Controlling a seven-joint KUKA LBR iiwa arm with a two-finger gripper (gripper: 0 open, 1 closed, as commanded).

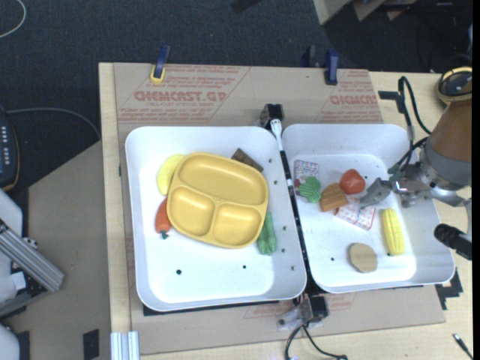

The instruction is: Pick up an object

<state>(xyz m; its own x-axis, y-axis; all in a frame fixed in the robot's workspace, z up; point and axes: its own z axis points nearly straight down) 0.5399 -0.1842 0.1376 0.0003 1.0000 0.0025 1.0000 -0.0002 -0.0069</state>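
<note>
The grey two-finger claw sits low over the right-hand shallow white plastic bin, near the middle of its far half, with the arm reaching in across the bin's right edge. Whether it is released or clenched cannot be told at this size, and nothing shows gripped in it.

Just beside its tip lie the likeliest targets: a round red toy tomato and, touching that on the side toward the bin's left edge, an orange lumpy toy food piece. A leafy green toy vegetable lies next, close to the left edge, on a flat printed white card; a second such card lies under the claw.

Nearer the front edge rest a yellow toy corn cob, along the right side, and a tan round toy biscuit, both well apart from the cluster and so easier to take cleanly.

The left-hand white bin carries a yellow three-compartment plastic tray, upside-up and overlapping smaller toys along its rim, which would hamper a grasp there.
</note>
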